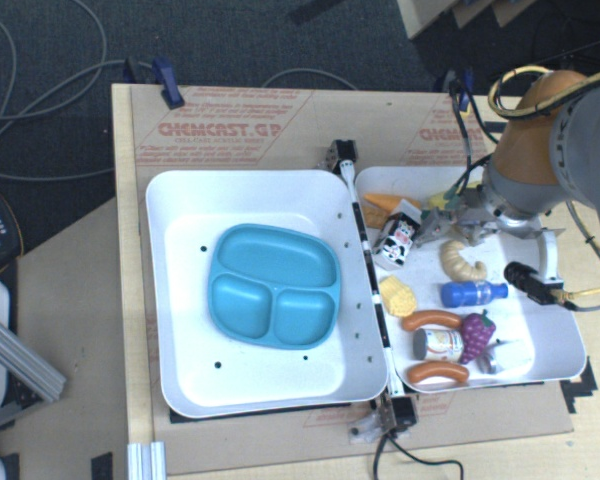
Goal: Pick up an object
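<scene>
The camera looks down on a bench [230, 128] with two white bins side by side. The bench top is covered in brown paper with red writing on it. The biggest words read "CHEMCAST GP", and the smaller lines below are too tiny to read.

The left bin [180, 358] holds one thing: a blue plate [273, 285] with three sections. It lies flat near the middle of the bin.

The right bin [555, 343] is full of small toys. A yellow croissant [462, 260] lies near the middle. Just below it is a blue bottle [472, 293] on its side. A small black and white carton [398, 240] with a cow pattern sits near the left wall, and an orange wedge [381, 205] lies above it. A bumpy yellow piece [397, 295] lies below the carton. Lower down are a hot dog sausage [432, 319], a small can [438, 344] with a label too blurry to read, a bunch of purple grapes [476, 334], and another sausage [437, 373] by the front wall.

The arm [540, 148] comes in from the right, grey with an orange band. Its gripper [477, 225] is low over the top of the right bin, just above the croissant. You cannot tell how wide it is. A black part [528, 281] sticks out beside the bottle.
</scene>
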